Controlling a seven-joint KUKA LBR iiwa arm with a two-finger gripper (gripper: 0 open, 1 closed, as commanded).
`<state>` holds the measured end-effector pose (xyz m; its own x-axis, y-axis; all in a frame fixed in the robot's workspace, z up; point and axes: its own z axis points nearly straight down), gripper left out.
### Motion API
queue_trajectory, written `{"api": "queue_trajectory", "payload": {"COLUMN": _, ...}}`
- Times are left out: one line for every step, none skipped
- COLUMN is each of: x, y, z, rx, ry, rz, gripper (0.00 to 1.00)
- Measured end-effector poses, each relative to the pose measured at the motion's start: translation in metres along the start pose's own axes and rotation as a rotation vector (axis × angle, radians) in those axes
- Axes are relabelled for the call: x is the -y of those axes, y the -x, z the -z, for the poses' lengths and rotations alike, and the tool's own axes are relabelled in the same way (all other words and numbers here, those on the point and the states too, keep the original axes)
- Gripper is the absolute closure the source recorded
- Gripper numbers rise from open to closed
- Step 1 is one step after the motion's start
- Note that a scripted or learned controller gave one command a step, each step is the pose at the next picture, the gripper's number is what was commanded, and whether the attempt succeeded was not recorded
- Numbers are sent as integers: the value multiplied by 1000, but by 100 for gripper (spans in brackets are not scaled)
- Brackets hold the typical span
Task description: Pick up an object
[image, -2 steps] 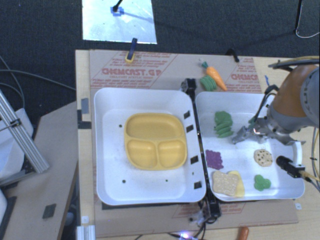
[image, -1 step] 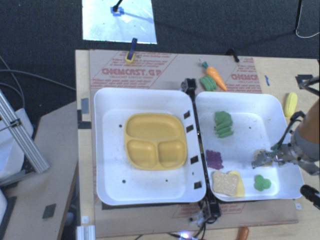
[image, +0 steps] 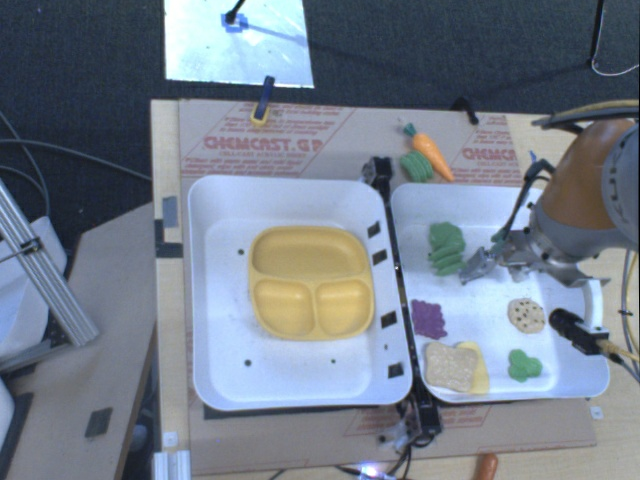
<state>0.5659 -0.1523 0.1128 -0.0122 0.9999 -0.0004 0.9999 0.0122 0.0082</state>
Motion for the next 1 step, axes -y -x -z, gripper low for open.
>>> {"api": "queue_trajectory", "payload": {"x": 26, "y": 56, "z": -23, "rx": 0, "ry": -8, "rz": -15, "gripper": 0}}
